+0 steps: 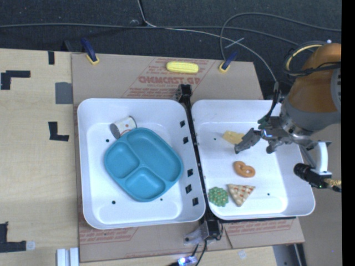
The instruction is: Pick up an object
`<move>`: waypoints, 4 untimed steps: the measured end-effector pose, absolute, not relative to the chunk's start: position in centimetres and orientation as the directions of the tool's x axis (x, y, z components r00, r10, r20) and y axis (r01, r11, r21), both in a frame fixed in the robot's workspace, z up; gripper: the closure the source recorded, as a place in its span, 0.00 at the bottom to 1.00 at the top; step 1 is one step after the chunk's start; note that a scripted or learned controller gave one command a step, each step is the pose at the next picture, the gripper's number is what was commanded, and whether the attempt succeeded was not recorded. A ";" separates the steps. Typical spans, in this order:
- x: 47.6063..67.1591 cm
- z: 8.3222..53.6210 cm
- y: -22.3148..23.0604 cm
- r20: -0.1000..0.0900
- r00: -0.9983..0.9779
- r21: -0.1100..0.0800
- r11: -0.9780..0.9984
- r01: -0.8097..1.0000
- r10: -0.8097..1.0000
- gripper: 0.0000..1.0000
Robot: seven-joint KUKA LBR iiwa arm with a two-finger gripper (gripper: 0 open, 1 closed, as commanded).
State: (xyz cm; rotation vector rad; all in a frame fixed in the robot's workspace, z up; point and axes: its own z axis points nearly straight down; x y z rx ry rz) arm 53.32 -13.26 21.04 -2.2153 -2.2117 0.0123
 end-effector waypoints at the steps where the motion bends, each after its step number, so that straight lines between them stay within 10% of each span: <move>1: 53.6 21.6 -13.2 0.000 -0.002 -0.002 0.002 1.000 1.000 0.00; 4: 54.6 8.5 -13.0 -0.001 -0.001 0.000 0.001 1.000 1.000 0.00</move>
